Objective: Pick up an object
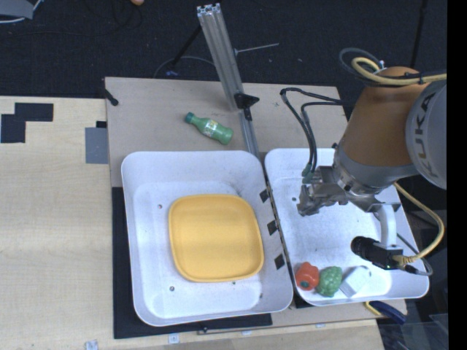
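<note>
Two white bins sit side by side on the desk (66, 217), and the left bin (139, 195) carries a yellow plate (215, 237) lying flat near its middle. Behind that bin, on the bare desk, a small green bottle (209, 127) lies on its side, well apart from both bins, and just to its right a grey metal rail (226, 53) slants up from the gap between the bins. The right bin (288, 170) has three small things gathered at its near edge: a red-orange pepper-shaped piece (307, 275), a green lumpy piece (330, 280) touching it, and a pale grey block (351, 281) just beside that. The arm (383, 130) reaches in from the right over this bin, and the jaws (315, 201) hang above the bin's bare middle, well apart from the three pieces. Whether the jaws are parted or closed cannot be told from this slant, and nothing is seen between them.
</note>
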### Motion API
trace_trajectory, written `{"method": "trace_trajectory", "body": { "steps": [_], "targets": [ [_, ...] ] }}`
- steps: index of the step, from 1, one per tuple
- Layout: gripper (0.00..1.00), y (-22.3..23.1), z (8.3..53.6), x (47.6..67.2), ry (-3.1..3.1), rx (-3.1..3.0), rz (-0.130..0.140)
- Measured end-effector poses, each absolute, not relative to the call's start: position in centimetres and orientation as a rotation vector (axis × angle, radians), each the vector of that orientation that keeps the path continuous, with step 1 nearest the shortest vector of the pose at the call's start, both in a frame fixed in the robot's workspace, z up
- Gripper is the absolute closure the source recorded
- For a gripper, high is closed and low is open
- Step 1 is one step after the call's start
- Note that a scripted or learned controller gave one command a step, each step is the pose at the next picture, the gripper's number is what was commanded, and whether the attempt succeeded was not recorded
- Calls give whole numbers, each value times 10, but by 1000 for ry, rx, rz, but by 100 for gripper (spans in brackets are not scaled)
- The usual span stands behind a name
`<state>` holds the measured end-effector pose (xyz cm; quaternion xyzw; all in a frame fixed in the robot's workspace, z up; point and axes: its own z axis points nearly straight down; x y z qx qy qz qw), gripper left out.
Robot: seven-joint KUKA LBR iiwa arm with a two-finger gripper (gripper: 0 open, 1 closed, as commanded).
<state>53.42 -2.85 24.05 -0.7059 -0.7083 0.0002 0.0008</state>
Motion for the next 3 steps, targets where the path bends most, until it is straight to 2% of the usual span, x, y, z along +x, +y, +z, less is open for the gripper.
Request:
{"method": "trace_trajectory", "body": {
  "steps": [1, 2, 3],
  "targets": [
    [100, 14, 241, 512, -2224, -2218, 0],
    [100, 56, 229, 498, -2223, -2218, 1],
    [0, 54, 229, 499, -2220, -2222, 1]
  ]
}}
